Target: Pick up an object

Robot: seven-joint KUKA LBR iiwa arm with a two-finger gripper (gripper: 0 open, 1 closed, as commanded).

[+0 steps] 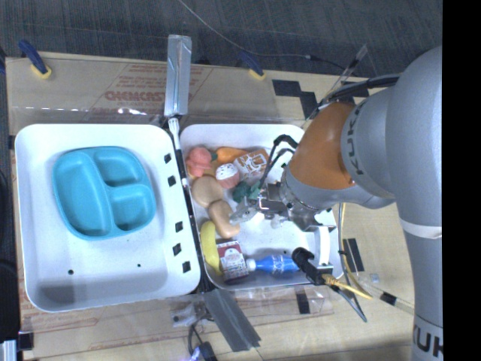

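Note:
My gripper point(252, 204) hangs low in the right bin point(225, 135), over the middle of a cluster of objects. Right beside it lie a dark green item point(243, 192) and a tan rounded piece point(207, 192). A pink ball point(199, 160), an orange item point(230, 155) and a white-and-red round object point(228, 174) sit toward the bin's far left. A yellow banana-like piece point(210, 245), a red-and-white box point(232, 259) and a blue bottle point(275, 264) lie along the near wall. The wrist hides the bin's right half.
The left bin point(37, 262) holds a blue divided plate point(105, 190). A metal divider bar point(177, 74) rises between the bins at the back. Blue clamps point(34, 57) hold the board's far edge.

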